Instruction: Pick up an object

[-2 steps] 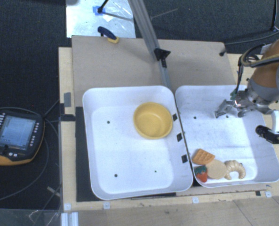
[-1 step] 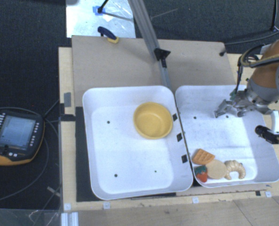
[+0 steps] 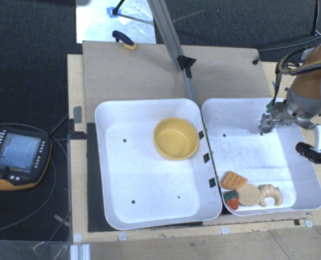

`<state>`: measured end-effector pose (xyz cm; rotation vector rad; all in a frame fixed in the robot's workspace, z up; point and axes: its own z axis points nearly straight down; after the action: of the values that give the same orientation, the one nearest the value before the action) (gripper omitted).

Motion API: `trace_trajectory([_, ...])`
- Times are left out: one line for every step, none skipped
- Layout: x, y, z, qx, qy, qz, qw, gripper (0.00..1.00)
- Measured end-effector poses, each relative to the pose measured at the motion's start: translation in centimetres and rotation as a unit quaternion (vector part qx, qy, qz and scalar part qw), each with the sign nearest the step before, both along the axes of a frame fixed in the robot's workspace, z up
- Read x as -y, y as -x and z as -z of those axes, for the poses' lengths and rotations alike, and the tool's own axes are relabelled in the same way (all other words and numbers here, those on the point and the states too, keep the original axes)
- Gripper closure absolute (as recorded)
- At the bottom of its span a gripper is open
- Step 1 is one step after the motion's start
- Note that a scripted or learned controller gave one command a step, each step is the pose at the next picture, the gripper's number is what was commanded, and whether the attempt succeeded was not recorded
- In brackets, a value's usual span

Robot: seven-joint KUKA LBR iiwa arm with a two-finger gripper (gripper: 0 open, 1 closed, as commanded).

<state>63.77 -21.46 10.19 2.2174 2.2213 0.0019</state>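
Note:
A yellow bowl (image 3: 175,138) sits in the left bin (image 3: 122,199), near its far right corner. In the right bin (image 3: 247,145), along the front edge, lie an orange waffle-like piece (image 3: 233,180), a round tan piece (image 3: 249,195), a small red and green piece (image 3: 231,200) and a beige croissant-like piece (image 3: 272,194). My gripper (image 3: 265,125) hangs over the far right part of the right bin, well behind those pieces, with nothing seen between its fingers.
The two bins stand side by side on a brown board. A slanted metal pole (image 3: 171,34) rises behind them. A teach pendant (image 3: 15,156) lies on the floor at the left. A small blue and yellow clamp (image 3: 124,39) rests at the board's far edge.

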Motion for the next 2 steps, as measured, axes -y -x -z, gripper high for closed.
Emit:
trace_trajectory([-0.9,-0.2,-5.9,0.002,0.0001,0.0,1.0,1.0])
trace_trajectory([-0.8,-0.1,-10.2,0.001,0.0,0.0,1.0,1.0])
